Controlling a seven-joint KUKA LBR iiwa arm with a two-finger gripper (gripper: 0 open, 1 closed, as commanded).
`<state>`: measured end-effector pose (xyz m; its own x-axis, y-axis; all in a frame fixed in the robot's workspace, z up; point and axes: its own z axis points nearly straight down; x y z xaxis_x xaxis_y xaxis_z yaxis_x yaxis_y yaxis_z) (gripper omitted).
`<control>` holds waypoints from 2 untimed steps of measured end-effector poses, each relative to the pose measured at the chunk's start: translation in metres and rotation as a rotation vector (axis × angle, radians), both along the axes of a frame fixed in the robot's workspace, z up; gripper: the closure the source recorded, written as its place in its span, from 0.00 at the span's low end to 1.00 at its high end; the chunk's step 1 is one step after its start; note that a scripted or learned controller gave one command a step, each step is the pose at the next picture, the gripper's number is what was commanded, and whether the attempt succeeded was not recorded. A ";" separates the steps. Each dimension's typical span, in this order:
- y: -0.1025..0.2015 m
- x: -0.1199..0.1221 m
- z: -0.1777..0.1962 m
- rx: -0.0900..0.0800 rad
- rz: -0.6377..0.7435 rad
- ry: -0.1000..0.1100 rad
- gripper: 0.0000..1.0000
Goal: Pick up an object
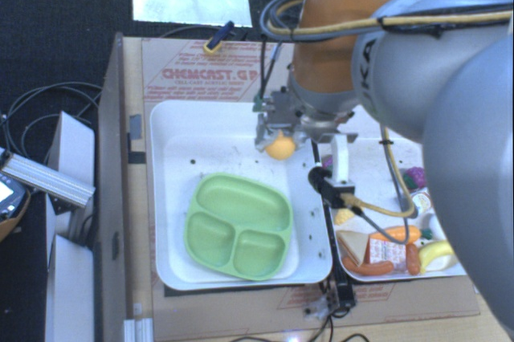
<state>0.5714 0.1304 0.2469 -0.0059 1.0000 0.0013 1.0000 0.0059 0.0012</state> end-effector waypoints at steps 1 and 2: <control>0.043 -0.019 -0.034 0.000 -0.001 0.002 1.00; -0.015 0.046 -0.009 -0.002 -0.005 -0.002 1.00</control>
<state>0.6176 0.1152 0.2383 -0.0014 1.0000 -0.0007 1.0000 0.0014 0.0029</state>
